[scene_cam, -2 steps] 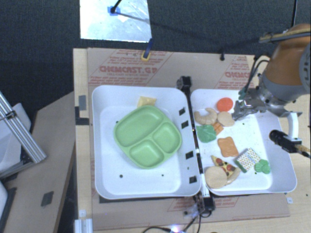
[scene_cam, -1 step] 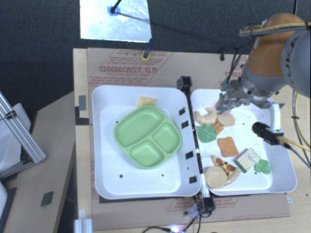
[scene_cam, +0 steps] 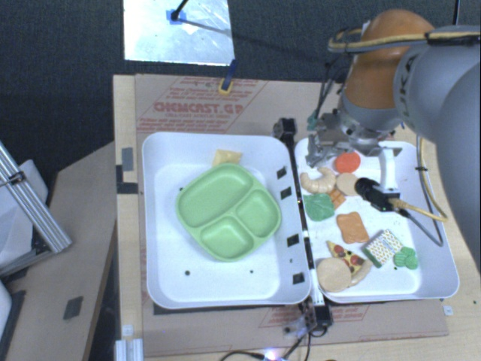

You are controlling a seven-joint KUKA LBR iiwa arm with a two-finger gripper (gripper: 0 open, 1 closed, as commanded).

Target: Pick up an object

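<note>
Two bins side by side on bench (scene_cam: pixel 98 201). Left bin (scene_cam: pixel 161 277): divided tray (scene_cam: pixel 228 211) at centre, small wedge (scene_cam: pixel 226 157) just behind it. Right bin (scene_cam: pixel 440 273): toy foods clustered; pizza slice (scene_cam: pixel 345 255) near front, bread piece (scene_cam: pixel 352 226) behind it.

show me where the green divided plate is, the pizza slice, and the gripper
green divided plate (scene_cam: pixel 228 211): camera view, ridge where its compartments meet.
pizza slice (scene_cam: pixel 346 256): camera view, its topped face.
gripper (scene_cam: pixel 322 148): camera view, fingertip end, over the right bin's far corner.

Robot lab, bench (scene_cam: pixel 90 194), white bins (scene_cam: pixel 161 224)
</note>
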